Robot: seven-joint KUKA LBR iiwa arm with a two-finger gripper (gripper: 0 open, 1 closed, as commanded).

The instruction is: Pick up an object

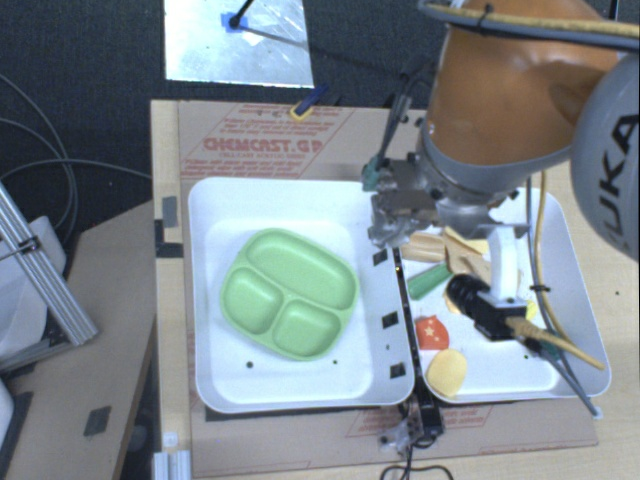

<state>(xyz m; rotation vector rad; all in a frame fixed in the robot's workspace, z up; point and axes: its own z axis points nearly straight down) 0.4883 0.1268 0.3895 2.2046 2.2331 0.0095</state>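
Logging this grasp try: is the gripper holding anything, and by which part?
Cannot be told. The gripper sits low over the right bin, by the divider, above a green piece; the view shows nothing between its fingers.

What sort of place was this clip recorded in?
Most likely a robotics lab bench set up for pick trials: two white bins side by side on a board, a grey-and-orange industrial arm over them, and loose cables on the dark floor.
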